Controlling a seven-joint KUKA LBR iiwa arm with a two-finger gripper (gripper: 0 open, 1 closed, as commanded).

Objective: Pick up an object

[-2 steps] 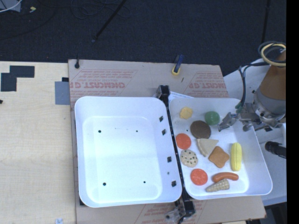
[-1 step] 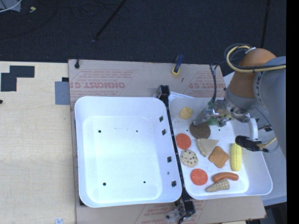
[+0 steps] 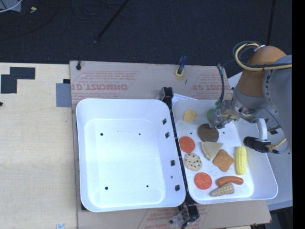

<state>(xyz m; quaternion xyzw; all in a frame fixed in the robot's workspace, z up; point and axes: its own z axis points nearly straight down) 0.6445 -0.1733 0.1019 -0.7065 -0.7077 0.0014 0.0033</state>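
Toy food lies in the right bin (image 3: 267,187) for you. Just under the gripper (image 3: 220,120) sits a brown round piece (image 3: 208,133). You cannot tell how the tool stands. Near it, the corn (image 3: 240,160) points far to near. Upside-down red writing on the cardboard (image 3: 109,86) cannot be read clearly.

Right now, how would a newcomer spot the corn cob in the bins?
Look in the right bin, the one holding the food. Along its right side lies the corn cob, just right of the orange toast piece. It is the one bright yellow, long, ridged item, lying lengthwise up and down the view.
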